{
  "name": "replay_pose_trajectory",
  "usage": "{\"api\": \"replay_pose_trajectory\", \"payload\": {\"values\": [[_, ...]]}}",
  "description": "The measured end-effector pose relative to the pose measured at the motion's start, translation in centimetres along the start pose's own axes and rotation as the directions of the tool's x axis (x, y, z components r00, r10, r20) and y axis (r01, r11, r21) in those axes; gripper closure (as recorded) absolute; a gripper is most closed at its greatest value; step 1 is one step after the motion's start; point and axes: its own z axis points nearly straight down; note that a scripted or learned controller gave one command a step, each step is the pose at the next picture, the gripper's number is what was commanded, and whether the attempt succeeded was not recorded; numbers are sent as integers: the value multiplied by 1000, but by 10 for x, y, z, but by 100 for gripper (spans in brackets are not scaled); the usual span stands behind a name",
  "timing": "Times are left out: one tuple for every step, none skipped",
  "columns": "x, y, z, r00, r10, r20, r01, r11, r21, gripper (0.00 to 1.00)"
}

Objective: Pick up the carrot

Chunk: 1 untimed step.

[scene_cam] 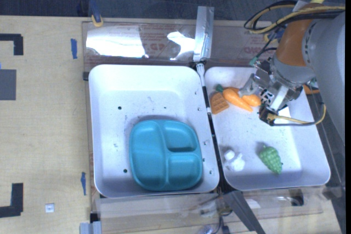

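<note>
The carrot [239, 98], orange with a green tip pointing up-left, lies in the right bin [307, 172] near its far left corner. My gripper [259, 91] comes in from the right and hovers at the carrot's thick right end, very close to or touching it. The wrist hides that contact, so I cannot see whether the carrot is held.
An orange-brown waffle-like piece [219, 103] lies against the carrot's left side by the bin divider. A small white object [235, 160] and a green leafy object [271, 159] sit near the right bin's front. A blue divided plate [165, 155] rests in the left bin [109, 90].
</note>
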Motion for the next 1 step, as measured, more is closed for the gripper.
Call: {"api": "replay_pose_trajectory", "payload": {"values": [[9, 43, 20, 1000, -8, 10, 8, 1000, 21, 0]]}}
